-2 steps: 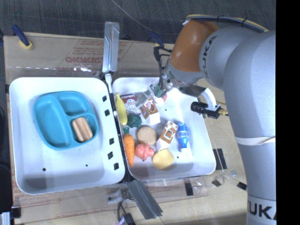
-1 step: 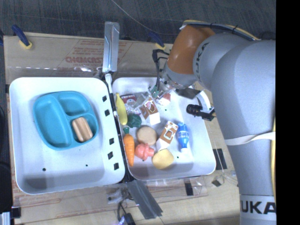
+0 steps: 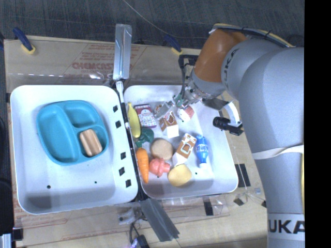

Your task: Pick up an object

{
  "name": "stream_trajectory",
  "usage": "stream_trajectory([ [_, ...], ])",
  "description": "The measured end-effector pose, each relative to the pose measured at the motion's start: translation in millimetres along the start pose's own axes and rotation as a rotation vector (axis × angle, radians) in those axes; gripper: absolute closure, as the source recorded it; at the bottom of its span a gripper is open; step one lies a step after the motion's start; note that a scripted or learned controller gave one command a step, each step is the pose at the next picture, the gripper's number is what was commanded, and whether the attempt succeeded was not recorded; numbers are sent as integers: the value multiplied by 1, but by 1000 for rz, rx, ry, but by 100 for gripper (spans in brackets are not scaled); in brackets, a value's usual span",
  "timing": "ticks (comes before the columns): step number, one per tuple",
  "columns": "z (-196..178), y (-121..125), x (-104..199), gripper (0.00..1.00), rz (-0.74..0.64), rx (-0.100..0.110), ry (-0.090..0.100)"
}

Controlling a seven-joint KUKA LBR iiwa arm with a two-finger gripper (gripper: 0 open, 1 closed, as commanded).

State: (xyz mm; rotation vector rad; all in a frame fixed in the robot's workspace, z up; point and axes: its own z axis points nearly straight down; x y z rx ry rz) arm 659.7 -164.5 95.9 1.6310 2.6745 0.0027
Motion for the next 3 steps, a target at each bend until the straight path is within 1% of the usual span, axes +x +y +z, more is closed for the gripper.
stream_trajectory([
  [1,-11,2,1,100,-6,-3,-2],
  [2,-177,18,34,100,170,-2,0],
  [3,-144,-40,90,100,79,10,9],
])
